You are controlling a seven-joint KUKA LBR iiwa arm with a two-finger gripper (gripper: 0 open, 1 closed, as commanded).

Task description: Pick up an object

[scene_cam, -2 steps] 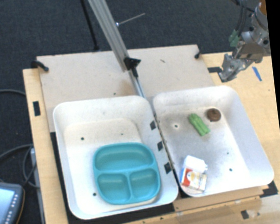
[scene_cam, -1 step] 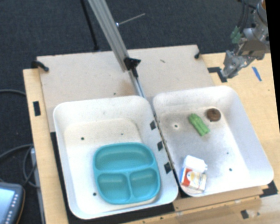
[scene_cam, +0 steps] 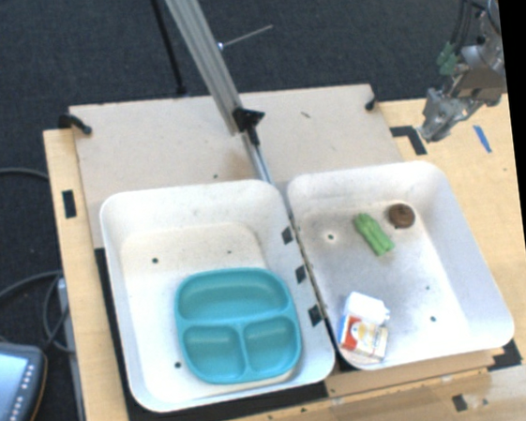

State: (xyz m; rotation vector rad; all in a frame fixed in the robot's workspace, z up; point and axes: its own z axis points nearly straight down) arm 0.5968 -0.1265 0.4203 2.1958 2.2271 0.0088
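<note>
- From the camera above, we see the pincer [scene_cam: 443, 116] up at the right edge, above the counter [scene_cam: 328, 122] beyond the right bin [scene_cam: 457, 258], well apart from everything in it; we cannot tell how it is set.
- In the right bin we find a green object [scene_cam: 373, 235] beside a round brown object [scene_cam: 400, 216], and a white packet with red print [scene_cam: 362, 329] near the front wall.
- The left bin [scene_cam: 137, 266] carries a teal divided tray [scene_cam: 238, 326].
</note>
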